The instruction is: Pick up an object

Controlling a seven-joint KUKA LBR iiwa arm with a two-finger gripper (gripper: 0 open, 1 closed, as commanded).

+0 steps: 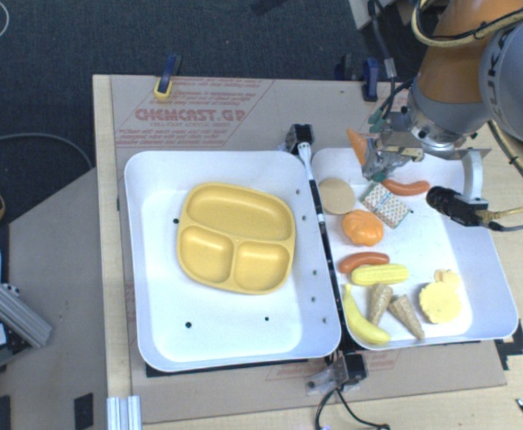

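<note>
Gripper low over the right bin's upper corner.
Left bin [145, 240] holds a yellow divided plate [235, 237]; in the right bin [490, 285], the gripper [382, 170] hangs just above a checkered packet [387, 206], beside a red sausage [407, 186]; its opening I cannot tell.

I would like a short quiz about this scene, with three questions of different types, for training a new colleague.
1. True or false: the yellow divided plate lies in the left bin.
2. Multiple choice: the gripper is above which bin? A) left bin B) right bin C) neither.
3. Fill in: the banana lies near the right bin's ____ edge (front or back).

Key: 1 true; 2 B; 3 front.
</note>
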